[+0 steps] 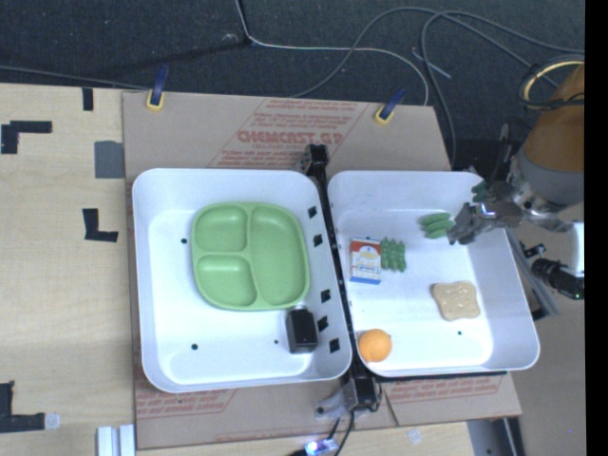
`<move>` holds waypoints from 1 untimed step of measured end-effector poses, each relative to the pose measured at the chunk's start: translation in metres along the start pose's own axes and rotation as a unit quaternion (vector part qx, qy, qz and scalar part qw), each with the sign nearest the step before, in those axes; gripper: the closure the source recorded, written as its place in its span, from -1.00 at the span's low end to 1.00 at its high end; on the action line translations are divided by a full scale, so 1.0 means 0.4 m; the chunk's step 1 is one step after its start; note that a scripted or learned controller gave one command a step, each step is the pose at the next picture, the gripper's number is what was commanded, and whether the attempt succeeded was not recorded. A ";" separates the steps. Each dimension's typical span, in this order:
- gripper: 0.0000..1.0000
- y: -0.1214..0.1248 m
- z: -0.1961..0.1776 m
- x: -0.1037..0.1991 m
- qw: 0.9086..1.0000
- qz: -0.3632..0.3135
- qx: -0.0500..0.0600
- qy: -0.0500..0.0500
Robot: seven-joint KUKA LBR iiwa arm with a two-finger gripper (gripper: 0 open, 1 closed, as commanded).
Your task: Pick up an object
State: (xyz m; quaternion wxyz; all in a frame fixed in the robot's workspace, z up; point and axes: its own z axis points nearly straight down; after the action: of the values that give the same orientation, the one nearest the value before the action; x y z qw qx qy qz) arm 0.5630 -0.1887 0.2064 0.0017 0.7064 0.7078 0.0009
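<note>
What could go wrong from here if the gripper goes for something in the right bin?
The gripper sits at the right bin's far right edge beside a small green piece; a low approach might clip the bin wall. The small box and green toy touch, so a grasp could catch both. The orange ball may roll away.

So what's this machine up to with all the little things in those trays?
A robot arm reaches in from the right, its gripper low over the right bin, next to a small green piece. Nothing is visibly in its grasp. That bin also holds a small carton, a leafy green piece, a cracker and an orange. The left bin holds a green divided plate and a black block.
</note>
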 end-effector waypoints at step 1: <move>1.00 0.004 -0.134 0.000 1.000 0.000 -0.001 0.000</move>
State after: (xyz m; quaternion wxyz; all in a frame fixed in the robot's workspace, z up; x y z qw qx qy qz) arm 0.5644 -0.1888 0.2598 0.0026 0.7065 0.7077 0.0011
